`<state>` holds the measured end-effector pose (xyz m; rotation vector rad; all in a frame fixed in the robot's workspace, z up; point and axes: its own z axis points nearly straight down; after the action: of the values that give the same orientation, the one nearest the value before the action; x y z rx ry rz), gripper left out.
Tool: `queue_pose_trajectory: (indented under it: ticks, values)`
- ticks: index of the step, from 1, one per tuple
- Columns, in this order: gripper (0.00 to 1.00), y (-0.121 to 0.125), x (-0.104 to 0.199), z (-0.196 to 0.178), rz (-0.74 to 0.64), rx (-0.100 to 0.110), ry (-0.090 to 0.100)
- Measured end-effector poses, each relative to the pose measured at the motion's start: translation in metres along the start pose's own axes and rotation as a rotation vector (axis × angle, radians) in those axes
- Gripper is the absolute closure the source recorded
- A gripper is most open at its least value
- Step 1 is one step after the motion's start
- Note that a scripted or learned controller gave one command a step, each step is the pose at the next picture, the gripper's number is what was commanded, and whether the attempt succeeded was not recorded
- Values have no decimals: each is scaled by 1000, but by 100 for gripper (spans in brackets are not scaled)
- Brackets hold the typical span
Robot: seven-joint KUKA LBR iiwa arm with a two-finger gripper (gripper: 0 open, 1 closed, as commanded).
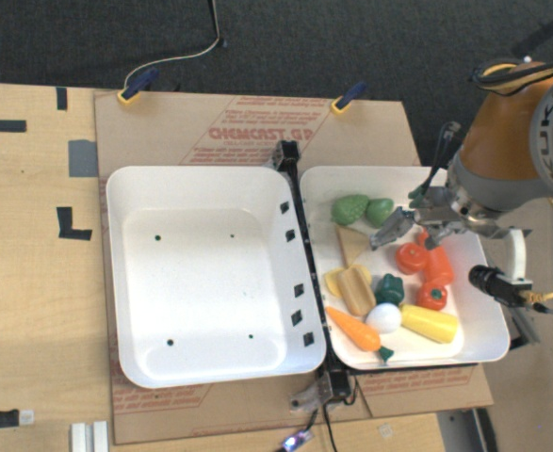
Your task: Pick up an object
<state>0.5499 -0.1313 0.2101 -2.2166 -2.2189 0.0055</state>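
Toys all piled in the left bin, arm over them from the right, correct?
Not quite: the toys, such as the carrot, the corn and the tomato, lie in the right bin, not the left bin. The camera view shows this. The rest holds: the arm reaches in from the right, with the gripper above the toys.

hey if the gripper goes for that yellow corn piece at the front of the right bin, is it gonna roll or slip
The yellow corn looks rounded and smooth like moulded plastic, so it may slip between narrow fingers. It lies on its side, so a push could roll it. The white ball beside it might block rolling that way.
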Motion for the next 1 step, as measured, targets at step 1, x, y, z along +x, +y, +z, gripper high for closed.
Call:
queue_pose_trajectory:
  ticks: [1]
  values:
    - [0, -4, 94, -24, -9, -2, 3]
